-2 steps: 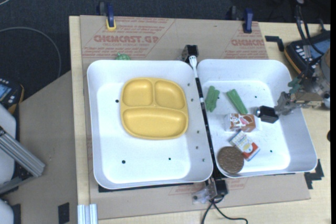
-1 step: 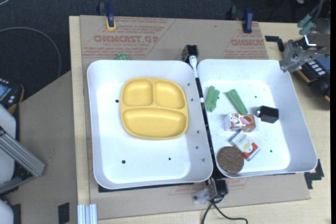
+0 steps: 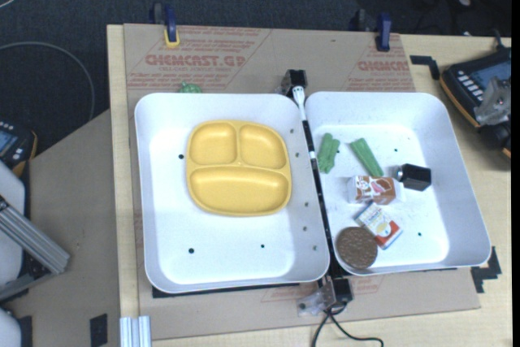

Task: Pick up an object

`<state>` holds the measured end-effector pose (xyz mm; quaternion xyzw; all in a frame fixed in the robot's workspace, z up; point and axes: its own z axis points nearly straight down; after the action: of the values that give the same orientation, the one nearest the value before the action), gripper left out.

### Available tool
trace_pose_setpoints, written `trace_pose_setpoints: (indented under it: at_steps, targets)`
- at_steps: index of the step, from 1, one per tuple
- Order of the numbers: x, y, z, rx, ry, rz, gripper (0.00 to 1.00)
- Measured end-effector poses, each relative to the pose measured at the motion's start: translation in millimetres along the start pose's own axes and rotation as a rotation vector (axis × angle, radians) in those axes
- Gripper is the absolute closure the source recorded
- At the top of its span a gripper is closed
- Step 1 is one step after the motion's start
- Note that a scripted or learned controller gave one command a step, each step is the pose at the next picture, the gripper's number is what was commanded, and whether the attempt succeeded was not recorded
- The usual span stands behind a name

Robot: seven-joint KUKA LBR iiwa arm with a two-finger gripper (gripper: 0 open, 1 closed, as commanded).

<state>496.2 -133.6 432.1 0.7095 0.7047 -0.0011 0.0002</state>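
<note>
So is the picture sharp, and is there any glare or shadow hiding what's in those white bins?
In the camera view, focus is soft overall, so the print on the small packets is unreadable. The lighting is even, with mild glare on the left bin floor and the yellow tray. Shadows are faint, and the brown disc stays clearly visible.

"CHEMCAST GP" in red on the brown board (image 3: 244,53) behind the bins.
</note>
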Motion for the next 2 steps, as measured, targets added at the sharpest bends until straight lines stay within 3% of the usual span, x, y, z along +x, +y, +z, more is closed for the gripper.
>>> trace_pose_setpoints:
  at_steps: [1, 2]
  targets:
    - [-39, -18, 15, 0.001, 0.002, -0.003, 1.0]
    - [-94, -16, 1, -0.007, -0.003, -0.003, 1.0]
